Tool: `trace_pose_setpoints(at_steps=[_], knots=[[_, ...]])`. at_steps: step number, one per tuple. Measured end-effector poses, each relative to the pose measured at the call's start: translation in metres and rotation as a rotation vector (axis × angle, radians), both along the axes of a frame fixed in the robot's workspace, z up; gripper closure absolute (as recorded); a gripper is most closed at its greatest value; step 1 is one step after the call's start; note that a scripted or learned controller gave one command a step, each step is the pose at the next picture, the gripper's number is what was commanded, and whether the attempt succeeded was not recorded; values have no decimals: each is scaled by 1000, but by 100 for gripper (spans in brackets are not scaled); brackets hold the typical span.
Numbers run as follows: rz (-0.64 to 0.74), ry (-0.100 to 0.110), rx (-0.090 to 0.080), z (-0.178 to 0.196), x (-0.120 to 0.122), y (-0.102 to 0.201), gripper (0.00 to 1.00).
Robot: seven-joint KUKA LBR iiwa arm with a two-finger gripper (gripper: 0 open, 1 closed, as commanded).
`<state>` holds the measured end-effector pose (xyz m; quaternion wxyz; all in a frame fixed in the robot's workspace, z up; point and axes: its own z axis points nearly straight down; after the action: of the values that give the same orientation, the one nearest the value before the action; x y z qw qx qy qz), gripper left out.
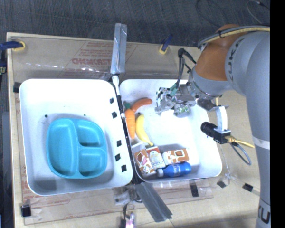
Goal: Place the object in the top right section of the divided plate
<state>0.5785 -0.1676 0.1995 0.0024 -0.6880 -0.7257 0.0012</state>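
Note:
A light blue divided plate (77, 148) lies in the left bin (33, 99), with one large section on its left and two smaller ones on its right. In the right bin (199, 146) lie an orange carrot (129, 123), a red-orange sausage-shaped piece (141, 103), a yellow banana (142, 129), two small cartons (154, 158) and a blue bottle (176, 169). My gripper (170, 102) hangs over the upper middle of the right bin, right of the sausage-shaped piece and apart from it.
A metal divider bar (118, 49) runs between the two bins. Black clips (119, 141) line the shared wall. The grey arm with its orange band (218, 61) covers the right bin's upper right corner. A black cable fitting (213, 130) sticks out at the bin's right side.

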Motion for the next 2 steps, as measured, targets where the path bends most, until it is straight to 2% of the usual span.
trace_pose_setpoints(at_steps=[1,2], knots=[[202,0,1,20,-32,-3,100],[338,-1,1,4,-43,61,100]])
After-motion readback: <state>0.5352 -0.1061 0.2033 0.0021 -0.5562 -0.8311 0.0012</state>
